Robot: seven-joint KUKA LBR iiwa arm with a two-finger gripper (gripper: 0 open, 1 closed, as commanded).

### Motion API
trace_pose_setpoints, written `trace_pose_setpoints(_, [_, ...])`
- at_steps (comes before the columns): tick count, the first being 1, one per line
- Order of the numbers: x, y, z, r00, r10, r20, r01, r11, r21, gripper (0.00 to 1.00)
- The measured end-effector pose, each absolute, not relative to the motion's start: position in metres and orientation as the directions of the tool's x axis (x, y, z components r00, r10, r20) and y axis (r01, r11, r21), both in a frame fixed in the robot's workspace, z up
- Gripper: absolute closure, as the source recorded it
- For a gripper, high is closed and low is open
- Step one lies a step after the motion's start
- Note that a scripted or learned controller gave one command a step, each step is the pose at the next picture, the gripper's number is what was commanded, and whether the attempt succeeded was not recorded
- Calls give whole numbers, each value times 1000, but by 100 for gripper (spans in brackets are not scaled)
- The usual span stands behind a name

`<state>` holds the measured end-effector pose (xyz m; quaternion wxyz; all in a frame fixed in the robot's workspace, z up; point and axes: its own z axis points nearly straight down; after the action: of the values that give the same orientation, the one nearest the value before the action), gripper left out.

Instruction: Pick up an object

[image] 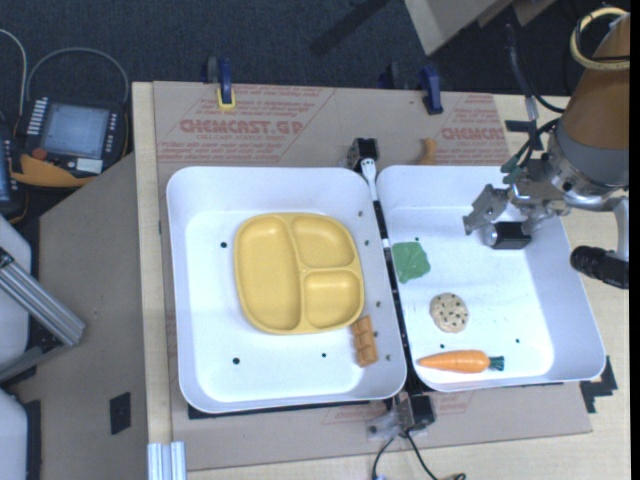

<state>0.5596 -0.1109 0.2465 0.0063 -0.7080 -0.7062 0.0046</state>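
My gripper hangs over the upper part of the right bin, with its fingers spread and nothing between them. Below and left of it lies a green leafy piece near the bin's left wall. A round chocolate-chip cookie sits lower in the bin, and an orange carrot lies along its front edge. In the left bin rests a yellow divided plate, with a small brown waffle-like piece just off its lower right corner.
The two bins meet at a ridge with a black clip at its top end. The grey arm with its orange band comes in from the upper right. A pendant screen lies off the bench at the left.
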Motion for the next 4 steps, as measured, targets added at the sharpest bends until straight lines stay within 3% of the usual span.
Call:
trace_pose_setpoints(1, [562, -111, 254, 0, 1000, 1, 1000, 0, -2, 0])
trace_pose_setpoints(2, [560, -109, 190, 0, 1000, 2, 1000, 0, -8, 0])
trace_pose_setpoints(4, [568, -103, 83, 1, 1000, 1, 1000, -1, -1, 0])
